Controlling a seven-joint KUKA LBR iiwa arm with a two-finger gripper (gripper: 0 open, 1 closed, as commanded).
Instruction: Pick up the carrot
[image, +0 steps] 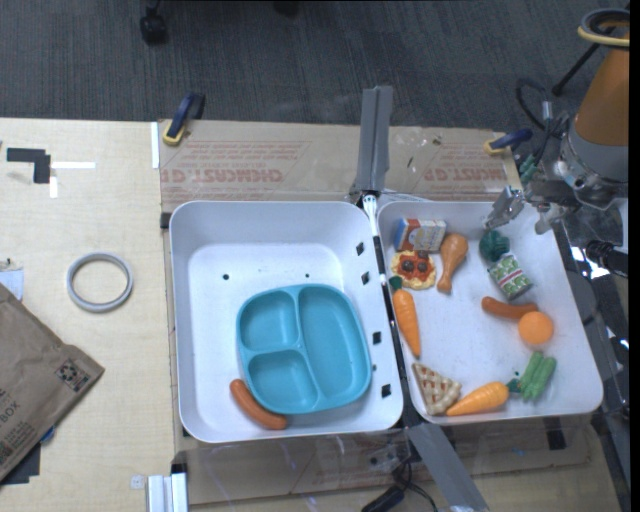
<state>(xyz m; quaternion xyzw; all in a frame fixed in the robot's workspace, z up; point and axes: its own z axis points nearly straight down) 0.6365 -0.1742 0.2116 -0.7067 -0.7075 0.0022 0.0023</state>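
Nearest, the carrot (479, 399) lies along the right bin (575, 300)'s front wall beside a waffle (434, 385); the gripper (512, 207), apparently open and empty, should descend centred across it

floor (300, 45): dark grey carpet, seen across top of view.
bench (70, 400): pale wood top, at left.
cardboard (260, 160): brown sheet w/ red print, laid under & behind the bins.
clamps (183, 117): blue/yellow, one at each top corner of cardboard.
tape roll (100, 281): grey ring, flat on bench at left.
box (35, 385): brown, at lower left, partly cut by edge.
black mark (30, 162): L-shaped, upper left on bench.
caster (153, 25): black wheel on carpet, top left.
light: even, soft shadows.
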